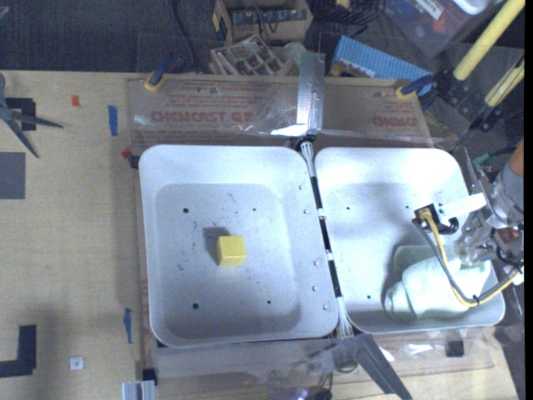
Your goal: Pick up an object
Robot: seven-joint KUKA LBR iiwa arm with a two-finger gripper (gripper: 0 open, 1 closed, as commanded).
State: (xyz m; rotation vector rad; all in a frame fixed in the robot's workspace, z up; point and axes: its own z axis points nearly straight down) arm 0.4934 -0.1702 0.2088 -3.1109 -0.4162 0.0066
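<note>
two white bins side by side: left bin (166,182), right bin (366,182). the arm (504,198) reaches over the right bin; its gripper (475,252) hangs above a pale green object (425,290). jaw state cannot be told. a yellow cube (231,250) sits mid-floor in the left bin.

One fixed camera watches me from above the bench (67,248), tilted so its far edge and the clutter beyond sit at the top of the view. It stands far enough back to take in both white bins (166,173), side by side, whole. My arm (500,215) enters from the view's right.
</note>
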